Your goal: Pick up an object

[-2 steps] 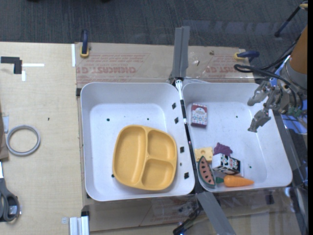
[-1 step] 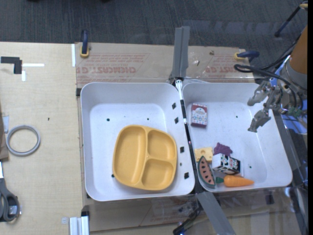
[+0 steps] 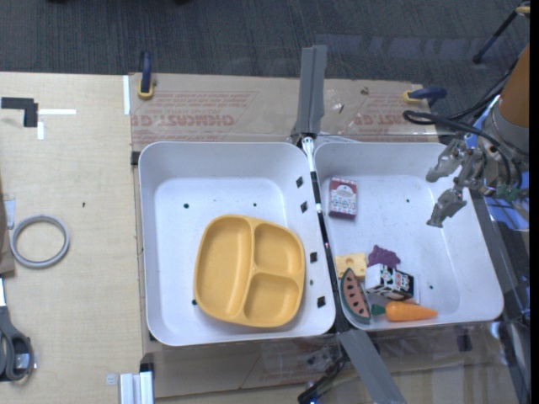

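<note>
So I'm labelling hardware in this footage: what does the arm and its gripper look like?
The arm shows a grey body with an orange band. Black cables loop beside it. The gripper is pale grey metal, ending in slim fingers.

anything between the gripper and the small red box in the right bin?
No. In the camera view, only bare white bin floor lies between the gripper and the small red box. The toy pile sits nearer the front edge.

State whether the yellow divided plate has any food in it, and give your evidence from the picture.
Empty. The yellow divided plate lies flat in the left bin, and all three compartments show bare yellow surface.
</note>
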Controlling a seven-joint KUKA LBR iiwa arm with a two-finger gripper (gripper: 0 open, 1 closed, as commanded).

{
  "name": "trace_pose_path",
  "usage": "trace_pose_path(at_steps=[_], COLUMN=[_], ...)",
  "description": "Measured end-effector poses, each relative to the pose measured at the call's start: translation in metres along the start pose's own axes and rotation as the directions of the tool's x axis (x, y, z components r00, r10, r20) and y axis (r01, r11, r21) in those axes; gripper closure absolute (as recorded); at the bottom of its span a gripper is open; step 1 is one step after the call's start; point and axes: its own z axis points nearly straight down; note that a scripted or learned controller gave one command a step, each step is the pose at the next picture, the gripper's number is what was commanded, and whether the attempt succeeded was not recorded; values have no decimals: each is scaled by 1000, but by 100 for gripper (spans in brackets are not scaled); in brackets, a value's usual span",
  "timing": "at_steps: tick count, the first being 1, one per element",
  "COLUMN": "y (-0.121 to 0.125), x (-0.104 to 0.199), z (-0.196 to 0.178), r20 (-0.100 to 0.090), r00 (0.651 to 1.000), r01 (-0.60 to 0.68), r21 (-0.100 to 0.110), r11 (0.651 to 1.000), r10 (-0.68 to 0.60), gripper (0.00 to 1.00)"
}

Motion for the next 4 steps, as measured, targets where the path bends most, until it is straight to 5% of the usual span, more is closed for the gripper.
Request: trace_pose_path(at_steps=[3,4], y=[0,-44], x=[0,67], z=[0,150], r20=[0,-1], r00=[1000,992], r01=[0,-124], r21=[0,0], r11=[1000,992], r10=[0,124], gripper=[0,0])
